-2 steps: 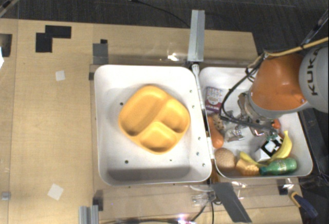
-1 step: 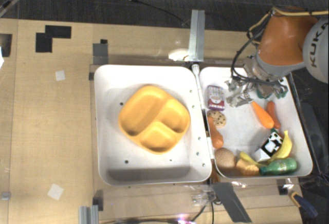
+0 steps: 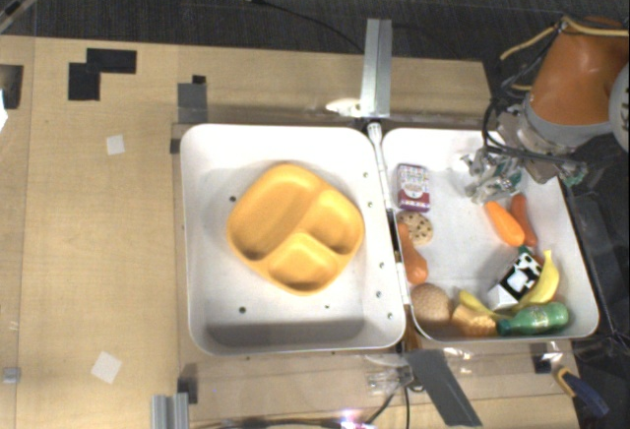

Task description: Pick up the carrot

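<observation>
While the arm is reaching in from the right, its gripper [image 3: 492, 173] is hovering in the right bin [image 3: 448, 147], just above and left of the carrot [image 3: 504, 222], seemingly lining up a grab. Whether it is spread or closed, I cannot tell. Other toy foods are crowding the bin's lower edge; a yellow plate [image 3: 295, 225] is sitting in the left bin [image 3: 207, 220].

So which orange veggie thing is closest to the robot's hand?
The carrot by the right bin's right wall, just below the hand. The other long orange thing lies against the bin's left wall, below the cookie.
</observation>
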You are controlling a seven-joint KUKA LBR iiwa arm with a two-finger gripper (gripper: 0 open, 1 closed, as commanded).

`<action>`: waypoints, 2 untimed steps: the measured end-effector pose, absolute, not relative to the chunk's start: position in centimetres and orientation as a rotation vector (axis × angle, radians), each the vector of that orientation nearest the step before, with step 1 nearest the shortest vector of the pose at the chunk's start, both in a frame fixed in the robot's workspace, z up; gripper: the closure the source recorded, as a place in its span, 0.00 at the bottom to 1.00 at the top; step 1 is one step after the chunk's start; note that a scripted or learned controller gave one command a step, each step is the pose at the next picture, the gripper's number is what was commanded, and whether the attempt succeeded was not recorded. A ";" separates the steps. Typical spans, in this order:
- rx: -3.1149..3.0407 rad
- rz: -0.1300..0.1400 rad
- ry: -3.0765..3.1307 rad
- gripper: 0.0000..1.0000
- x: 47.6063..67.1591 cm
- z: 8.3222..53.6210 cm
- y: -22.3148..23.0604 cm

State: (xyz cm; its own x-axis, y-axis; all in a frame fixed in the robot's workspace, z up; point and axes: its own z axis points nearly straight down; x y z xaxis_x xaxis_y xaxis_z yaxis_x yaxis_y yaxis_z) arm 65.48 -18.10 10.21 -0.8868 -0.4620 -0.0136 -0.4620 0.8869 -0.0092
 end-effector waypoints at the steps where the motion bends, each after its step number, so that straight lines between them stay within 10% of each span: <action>1: -0.923 -0.005 2.994 1.00 59.7 12.5 -16.7; 2: -0.923 -0.004 2.994 0.00 59.7 12.5 -16.7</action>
State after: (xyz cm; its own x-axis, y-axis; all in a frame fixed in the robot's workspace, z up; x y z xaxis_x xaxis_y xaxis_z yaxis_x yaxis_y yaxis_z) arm 59.70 -16.71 12.46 -0.8264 -0.5630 -0.0075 -0.5630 0.8264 -0.0048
